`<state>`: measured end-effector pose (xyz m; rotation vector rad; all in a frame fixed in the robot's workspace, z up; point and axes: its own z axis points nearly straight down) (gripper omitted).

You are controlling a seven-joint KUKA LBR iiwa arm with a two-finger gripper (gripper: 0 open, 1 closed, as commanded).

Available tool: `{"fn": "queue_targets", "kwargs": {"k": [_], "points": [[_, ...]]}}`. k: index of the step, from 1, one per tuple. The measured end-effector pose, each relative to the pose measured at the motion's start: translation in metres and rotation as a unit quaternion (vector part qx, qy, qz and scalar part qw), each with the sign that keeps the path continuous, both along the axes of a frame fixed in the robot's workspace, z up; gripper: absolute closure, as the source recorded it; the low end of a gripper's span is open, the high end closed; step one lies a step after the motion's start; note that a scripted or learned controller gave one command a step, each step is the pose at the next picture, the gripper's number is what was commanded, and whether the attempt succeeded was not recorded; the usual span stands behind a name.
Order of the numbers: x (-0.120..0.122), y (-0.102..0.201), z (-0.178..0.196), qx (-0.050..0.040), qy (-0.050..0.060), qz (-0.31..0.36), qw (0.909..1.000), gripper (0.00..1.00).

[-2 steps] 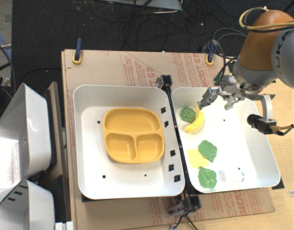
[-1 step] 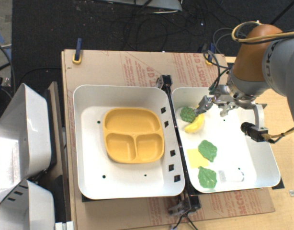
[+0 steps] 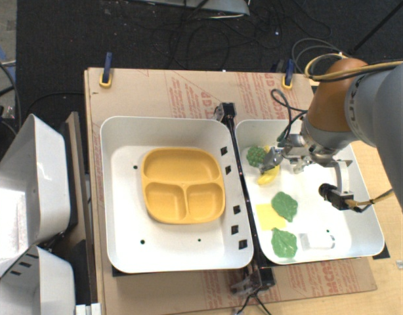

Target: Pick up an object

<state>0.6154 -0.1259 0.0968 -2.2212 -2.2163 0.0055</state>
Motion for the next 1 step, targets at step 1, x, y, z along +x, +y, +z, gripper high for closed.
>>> {"fn": "queue_targets", "kwargs": {"k": [1], "points": [[0.0019, 0.0003, 0.0142, -0.0004, -0.003, 0.000, 1.0000, 1.00]]}}
